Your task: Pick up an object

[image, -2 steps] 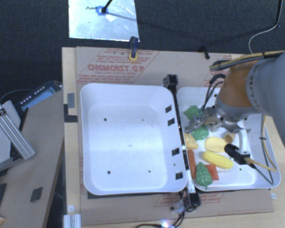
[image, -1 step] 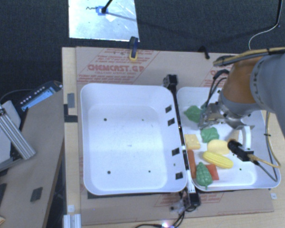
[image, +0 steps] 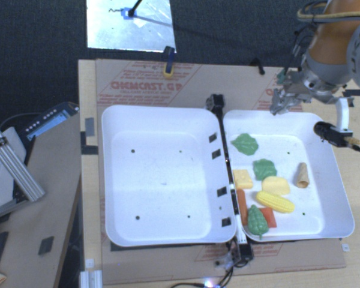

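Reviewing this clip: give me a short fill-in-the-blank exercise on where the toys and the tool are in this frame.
1. All the toy foods lie in the ____ bin.
2. The corn cob is coloured ____.
3. The tool hangs above the right bin's far rim, holding ____.
4. The carrot lies along the right bin's ____ wall.

Missing words: right; yellow; nothing; left

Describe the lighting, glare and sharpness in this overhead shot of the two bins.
Camera view: even, soft light with faint shadows; the metal sheet at top glares pale; the left bin looks washed-out white; the gripper is soft and slightly blurred; the toy corn stays fairly distinct.
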Available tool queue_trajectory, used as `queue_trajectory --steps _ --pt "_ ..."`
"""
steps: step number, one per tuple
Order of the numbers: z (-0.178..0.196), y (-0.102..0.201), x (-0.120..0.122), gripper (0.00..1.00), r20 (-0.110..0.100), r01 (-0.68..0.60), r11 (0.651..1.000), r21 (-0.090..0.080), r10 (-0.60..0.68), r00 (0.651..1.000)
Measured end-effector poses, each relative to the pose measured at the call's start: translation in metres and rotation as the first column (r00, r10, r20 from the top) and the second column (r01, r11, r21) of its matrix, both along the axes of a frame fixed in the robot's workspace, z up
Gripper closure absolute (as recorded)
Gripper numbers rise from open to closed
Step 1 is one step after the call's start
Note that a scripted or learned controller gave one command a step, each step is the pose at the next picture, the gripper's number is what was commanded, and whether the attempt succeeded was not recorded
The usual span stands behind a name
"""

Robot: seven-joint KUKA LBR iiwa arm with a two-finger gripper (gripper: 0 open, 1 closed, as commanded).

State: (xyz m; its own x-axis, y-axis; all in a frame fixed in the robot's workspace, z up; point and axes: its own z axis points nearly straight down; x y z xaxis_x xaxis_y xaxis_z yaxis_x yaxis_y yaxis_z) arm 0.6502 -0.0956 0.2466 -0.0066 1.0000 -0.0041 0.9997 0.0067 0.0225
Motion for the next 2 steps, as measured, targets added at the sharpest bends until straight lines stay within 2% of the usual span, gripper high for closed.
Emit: queue_trajectory --steps 1,2 --pt "0.128 0.056 0.021 1.0 -0.004 -0.005 1.0 0.004 0.005 1.0" --pt "0.167 0.11 0.019 1.0 -0.015 -0.004 1.0 0.006 0.004 1.0"
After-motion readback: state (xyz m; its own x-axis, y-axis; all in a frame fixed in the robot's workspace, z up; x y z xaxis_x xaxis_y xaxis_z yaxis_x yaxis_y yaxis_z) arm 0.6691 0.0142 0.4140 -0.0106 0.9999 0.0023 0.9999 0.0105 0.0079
